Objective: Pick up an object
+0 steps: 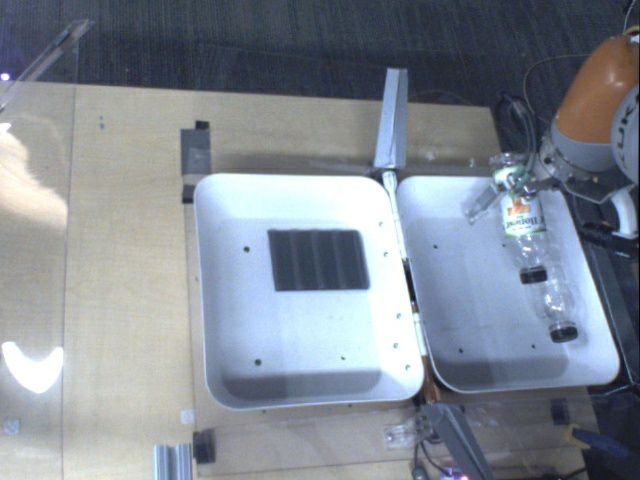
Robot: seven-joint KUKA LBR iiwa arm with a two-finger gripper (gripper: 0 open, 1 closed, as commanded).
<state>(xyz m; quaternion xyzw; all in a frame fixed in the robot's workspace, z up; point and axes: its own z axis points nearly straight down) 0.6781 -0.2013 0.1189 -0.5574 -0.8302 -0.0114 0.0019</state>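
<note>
Two clear plastic bottles [524,230] [556,313] in right bin [470,358]: light, slippery, crushable; grip mid-body. Hand [513,176] by labelled one, state unclear.

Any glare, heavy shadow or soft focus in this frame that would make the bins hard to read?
Camera view: bright glare patches on the clear sheet at the left of the bench; soft shadow along the near inner wall of the left bin and right bin; the clear bottles in the right bin are faint against the white; overall slightly soft, the gripper region cluttered and hard to resolve.
</note>
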